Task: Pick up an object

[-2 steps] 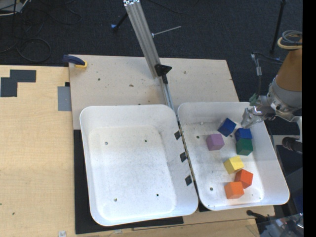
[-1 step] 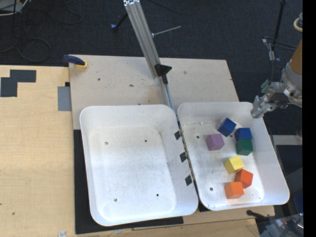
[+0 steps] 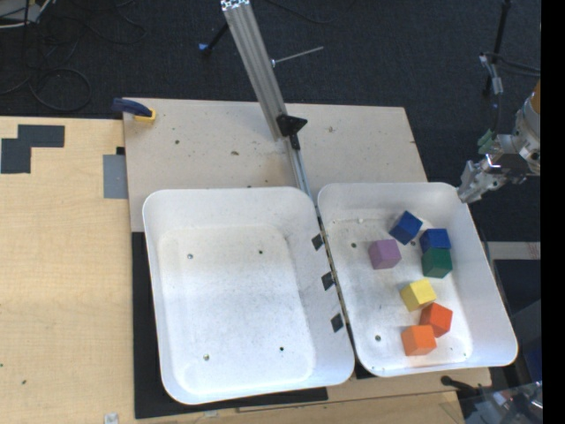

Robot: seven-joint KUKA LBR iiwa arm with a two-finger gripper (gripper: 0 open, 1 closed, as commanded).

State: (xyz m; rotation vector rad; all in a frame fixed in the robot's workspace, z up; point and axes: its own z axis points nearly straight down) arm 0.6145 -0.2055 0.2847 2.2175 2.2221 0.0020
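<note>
Right now, gripper: the gripper hangs at the far right, just outside the top right corner of the right bin, over dark floor.
Jaws: too small and blurred to read; I cannot tell whether they stand wide or narrow, and nothing shows between them.
Arm: only a short stretch of it comes in from the right edge above the gripper.
Nearest block: a blue cube, tilted, sits in the upper part of the right bin, well apart from the gripper.
Next along: a second blue cube just to its right, touching a dark green cube below it.
Purple cube: to the left of the green one, just below the tilted blue one.
Lower cluster: a yellow cube, then a red cube and an orange cube, close together toward the bin's bottom right.
Left bin: white, speckled with dark grit, lying flush beside the right bin.
Divider: small black clips along the seam where the two bins meet.
Further out: a slanted aluminium rail rises from the bench behind the bins.
Bench edge: a blue-and-yellow clamp at the top left corner of the board.
</note>
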